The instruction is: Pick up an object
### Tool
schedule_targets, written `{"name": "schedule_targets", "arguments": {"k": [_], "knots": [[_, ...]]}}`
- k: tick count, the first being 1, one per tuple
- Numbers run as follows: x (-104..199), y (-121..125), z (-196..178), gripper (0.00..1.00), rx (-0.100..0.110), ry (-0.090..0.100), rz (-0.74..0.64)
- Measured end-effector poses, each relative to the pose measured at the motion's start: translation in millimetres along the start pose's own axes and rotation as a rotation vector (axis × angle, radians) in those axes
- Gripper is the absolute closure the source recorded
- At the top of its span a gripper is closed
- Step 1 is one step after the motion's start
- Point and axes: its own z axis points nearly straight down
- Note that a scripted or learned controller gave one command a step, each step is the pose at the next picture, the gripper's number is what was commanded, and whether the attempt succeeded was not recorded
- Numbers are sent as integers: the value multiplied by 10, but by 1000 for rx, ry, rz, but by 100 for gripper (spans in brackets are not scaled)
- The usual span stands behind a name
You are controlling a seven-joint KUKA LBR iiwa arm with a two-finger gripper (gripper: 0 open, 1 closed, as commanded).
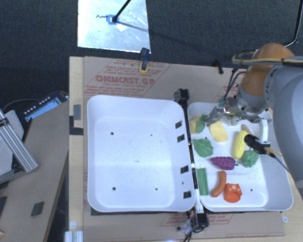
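The right bin (275,189) holds several toy foods. A yellow piece (218,131) and a yellow corn cob (240,143) lie near the back. A green leaf (203,147), purple grapes (223,162) and a green broccoli (249,157) sit mid-bin. A green cucumber (202,180), an orange sausage (219,184) and a red pepper (232,193) lie at the front. My gripper (217,114) hangs low over the bin's back left part, just above the yellow piece and beside a yellow-green piece (197,124). Nothing is seen held in it.
The left bin (98,141) stands beside the right one, with a black divider with clips (186,144) between them. My grey arm (286,93) covers the right bin's back right corner. A cable (262,145) trails over the bin's right side.
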Motion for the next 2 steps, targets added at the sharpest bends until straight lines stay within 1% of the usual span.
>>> {"name": "schedule_targets", "arguments": {"k": [1, 2], "knots": [[-389, -603, 17, 0, 13, 3, 13], [96, -1350, 16, 0, 18, 8, 9]]}}
